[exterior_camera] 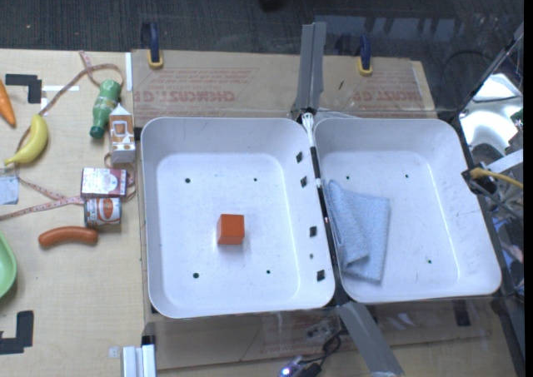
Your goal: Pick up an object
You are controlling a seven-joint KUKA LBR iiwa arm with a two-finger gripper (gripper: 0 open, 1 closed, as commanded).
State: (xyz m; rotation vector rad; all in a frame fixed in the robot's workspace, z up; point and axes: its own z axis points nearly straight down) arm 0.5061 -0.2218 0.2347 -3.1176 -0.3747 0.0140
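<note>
orange block left bin, grey cloth right bin

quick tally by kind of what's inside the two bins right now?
Orange block, in the left bin: 1
Grey-blue cloth, in the right bin: 1
Total: 2
</note>
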